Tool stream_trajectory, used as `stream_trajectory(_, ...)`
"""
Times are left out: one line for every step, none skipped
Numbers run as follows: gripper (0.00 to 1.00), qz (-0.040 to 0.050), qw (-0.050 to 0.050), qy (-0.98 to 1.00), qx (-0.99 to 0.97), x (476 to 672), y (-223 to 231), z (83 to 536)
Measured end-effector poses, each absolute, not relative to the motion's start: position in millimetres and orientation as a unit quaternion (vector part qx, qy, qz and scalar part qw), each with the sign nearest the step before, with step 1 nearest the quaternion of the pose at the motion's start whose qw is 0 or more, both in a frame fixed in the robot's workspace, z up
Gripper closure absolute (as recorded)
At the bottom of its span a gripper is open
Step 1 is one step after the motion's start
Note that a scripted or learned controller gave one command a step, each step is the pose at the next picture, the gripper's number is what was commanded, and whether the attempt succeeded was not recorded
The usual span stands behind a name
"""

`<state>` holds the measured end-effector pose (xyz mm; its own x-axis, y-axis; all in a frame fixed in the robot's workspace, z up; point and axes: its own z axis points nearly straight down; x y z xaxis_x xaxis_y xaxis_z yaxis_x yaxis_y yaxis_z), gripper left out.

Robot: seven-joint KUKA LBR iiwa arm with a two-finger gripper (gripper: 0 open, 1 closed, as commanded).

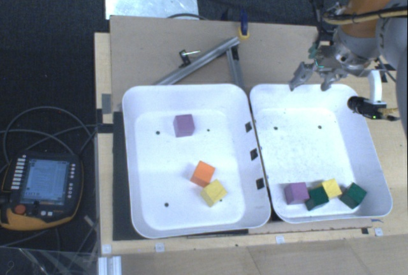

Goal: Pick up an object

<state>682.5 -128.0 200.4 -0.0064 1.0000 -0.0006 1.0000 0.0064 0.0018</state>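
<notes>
Small purple rigid cube (183, 125), likely light: take by opposite flat faces; tool (312, 80) spread, empty, well apart.

One fixed cam, high above bench (280, 34), slanted down, both bins in frame.

We see open floor across the right bin (280, 140), its four blocks (324, 194) crowded along the near wall. In the left bin (137, 140), three scattered blocks (203, 173) leave wide gaps between them.
</notes>
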Motion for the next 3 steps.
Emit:
stream_trajectory(0.00,0.0001,0.001,0.709,0.705,682.5,-128.2,200.5)
stream_trajectory(0.00,-0.0011,0.000,0.708,0.706,679.3,-134.7,156.8)
stream_trajectory(0.00,-0.0012,-0.001,0.708,0.706,675.5,-133.8,95.2)
